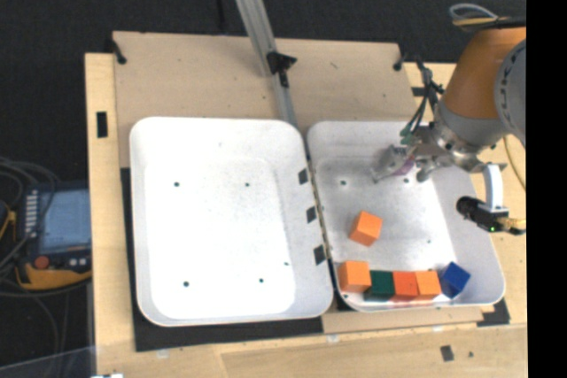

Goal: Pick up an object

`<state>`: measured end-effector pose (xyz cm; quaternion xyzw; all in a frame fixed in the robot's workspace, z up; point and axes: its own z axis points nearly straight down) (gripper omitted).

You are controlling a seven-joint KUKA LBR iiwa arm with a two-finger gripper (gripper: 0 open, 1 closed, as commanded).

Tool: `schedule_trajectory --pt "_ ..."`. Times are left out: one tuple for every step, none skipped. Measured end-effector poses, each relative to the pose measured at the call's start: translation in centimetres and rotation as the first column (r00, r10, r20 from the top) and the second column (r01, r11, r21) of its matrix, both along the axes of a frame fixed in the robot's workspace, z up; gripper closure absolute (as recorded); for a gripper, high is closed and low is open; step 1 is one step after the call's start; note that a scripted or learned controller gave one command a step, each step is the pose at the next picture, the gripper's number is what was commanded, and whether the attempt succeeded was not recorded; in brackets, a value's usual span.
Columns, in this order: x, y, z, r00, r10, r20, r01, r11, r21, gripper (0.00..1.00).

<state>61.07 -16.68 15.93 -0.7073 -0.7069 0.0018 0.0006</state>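
In the right bin an orange cube lies alone near the middle. Along the bin's front wall stands a row of blocks: an orange one, a dark green one, two more orange ones, and a blue one at the right end. My gripper hangs over the back part of this bin, above and to the right of the lone orange cube and apart from it. No block shows at its tip.
The left bin lies beside the right one, with black clips along the shared edge. A grey metal post rises slanted behind the bins. A device with cables sits off the bench's left side.
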Motion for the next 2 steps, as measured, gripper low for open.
schedule_trajectory --pt "0.22 0.57 -5.99 1.0 0.003 -0.001 -0.003 1.0 0.001 0.0" --pt "0.29 0.49 -6.18 1.0 0.0 0.003 0.0 1.0 0.0 0.0"
